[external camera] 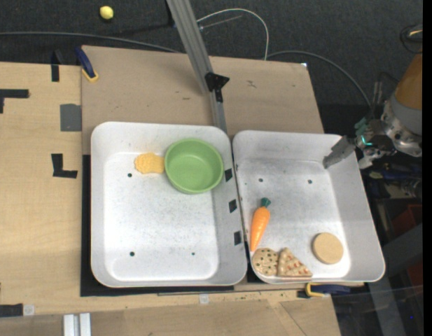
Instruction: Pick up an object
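Near the right bin's (356,187) front edge a carrot (260,224) is seen, judged light, stiff and best taken across its thick middle, while the end effector (339,152) is held over the bin's right rim, its state not discernible.

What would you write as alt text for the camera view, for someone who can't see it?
The tool hangs over the right bin's upper right rim. That bin holds a carrot, cookie, pizza slice and round biscuit; the left bin holds a green bowl.
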Robot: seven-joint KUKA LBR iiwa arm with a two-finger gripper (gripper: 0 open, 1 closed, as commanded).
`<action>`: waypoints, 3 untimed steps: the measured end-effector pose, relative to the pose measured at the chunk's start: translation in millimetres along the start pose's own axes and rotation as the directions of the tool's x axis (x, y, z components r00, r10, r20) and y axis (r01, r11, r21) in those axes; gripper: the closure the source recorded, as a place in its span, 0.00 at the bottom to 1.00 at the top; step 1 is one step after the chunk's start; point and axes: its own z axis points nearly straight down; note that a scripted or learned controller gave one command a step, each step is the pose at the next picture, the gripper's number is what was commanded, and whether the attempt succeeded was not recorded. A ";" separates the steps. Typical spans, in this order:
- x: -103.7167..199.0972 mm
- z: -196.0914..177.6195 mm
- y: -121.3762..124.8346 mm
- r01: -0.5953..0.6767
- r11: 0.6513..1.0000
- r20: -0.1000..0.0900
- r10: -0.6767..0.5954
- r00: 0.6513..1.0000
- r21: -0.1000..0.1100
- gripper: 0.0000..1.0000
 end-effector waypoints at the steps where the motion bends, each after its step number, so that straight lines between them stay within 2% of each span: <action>1: -0.1 0.0 0.0 0.000 1.000 0.000 0.000 1.000 0.000 0.00; 2: 2.2 64.6 1.3 0.000 1.000 -0.001 0.000 1.000 0.006 0.00; 3: 4.6 109.8 -4.6 0.000 1.000 0.000 0.000 1.000 0.005 0.00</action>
